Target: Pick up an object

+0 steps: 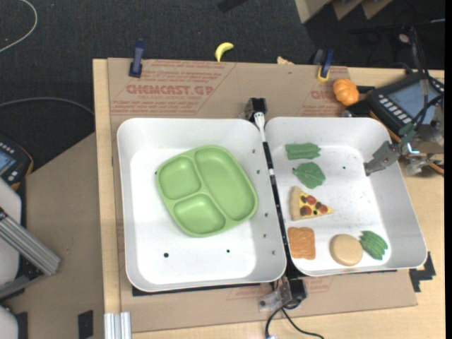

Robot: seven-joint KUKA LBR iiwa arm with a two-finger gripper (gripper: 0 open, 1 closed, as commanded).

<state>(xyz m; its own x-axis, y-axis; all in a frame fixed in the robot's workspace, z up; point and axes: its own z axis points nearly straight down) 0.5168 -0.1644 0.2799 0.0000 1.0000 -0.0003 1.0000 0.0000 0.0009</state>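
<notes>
The right bin [395,189] holds several toy foods. Two green leafy pieces [302,150] [309,174] lie near its top left, with a pizza slice [308,205] just below them. Along the bottom sit a brown toast piece [302,242], a round tan cookie [346,250] and another green leafy piece [374,244]. My gripper [376,162] reaches in over the bin's upper right rim, pointing down-left. It hangs well right of the leafy pieces, with nothing seen in it.
The left bin [141,246] holds a green divided plate [205,189]. Behind the bins, a small orange fruit [345,91] and a yellow banana [224,49] lie on the cardboard, and blue clamps [136,59] [325,63] grip its edge. A black device [399,104] stands at the far right.
</notes>
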